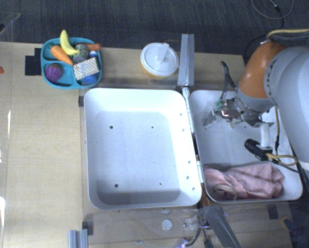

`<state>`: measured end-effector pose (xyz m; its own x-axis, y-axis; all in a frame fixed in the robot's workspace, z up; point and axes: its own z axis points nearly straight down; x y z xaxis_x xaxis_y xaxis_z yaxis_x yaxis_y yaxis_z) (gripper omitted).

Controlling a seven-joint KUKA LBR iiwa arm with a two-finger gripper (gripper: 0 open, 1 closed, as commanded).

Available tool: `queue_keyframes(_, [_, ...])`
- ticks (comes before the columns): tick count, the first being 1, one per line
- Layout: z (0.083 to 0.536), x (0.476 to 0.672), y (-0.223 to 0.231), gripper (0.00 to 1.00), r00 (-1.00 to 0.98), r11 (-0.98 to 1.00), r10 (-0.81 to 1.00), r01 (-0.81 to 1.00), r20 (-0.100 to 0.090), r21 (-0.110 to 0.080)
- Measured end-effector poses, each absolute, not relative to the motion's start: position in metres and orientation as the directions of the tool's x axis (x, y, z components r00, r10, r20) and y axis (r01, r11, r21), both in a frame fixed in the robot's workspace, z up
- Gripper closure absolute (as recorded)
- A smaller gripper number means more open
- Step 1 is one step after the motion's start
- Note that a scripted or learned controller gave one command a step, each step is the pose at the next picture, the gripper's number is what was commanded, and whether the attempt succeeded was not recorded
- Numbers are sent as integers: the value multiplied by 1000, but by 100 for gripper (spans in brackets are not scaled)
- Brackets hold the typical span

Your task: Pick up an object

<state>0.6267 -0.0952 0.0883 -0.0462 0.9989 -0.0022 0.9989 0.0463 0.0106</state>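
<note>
Here the jaws (212, 119), spread and holding nothing, hang centre right, risking a miss of the lower-right pink cloth (244, 181).

Pink cloth (245, 181), crumpled, right bin's (216, 138) near end

Bulky grey arm (298, 87) with an orange band (255, 71), black cables, metal wrist.

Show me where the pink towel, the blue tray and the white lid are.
pink towel (245, 182): camera view, middle of the folds.
blue tray (47, 80): camera view, front-left rim.
white lid (159, 59): camera view, top centre.
</note>
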Motion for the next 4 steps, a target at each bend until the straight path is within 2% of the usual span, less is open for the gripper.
queue_keyframes(1, [184,608,-159,0,-71,71,997,997,-3,8])
queue_keyframes(2, [201,545,-195,0,-151,151,988,988,-4,6])
queue_keyframes(3, [198,488,-196,0,-40,40,999,999,-2,4])
queue_keyframes(4, [97,490,-205,0,-209,209,978,978,-3,8])
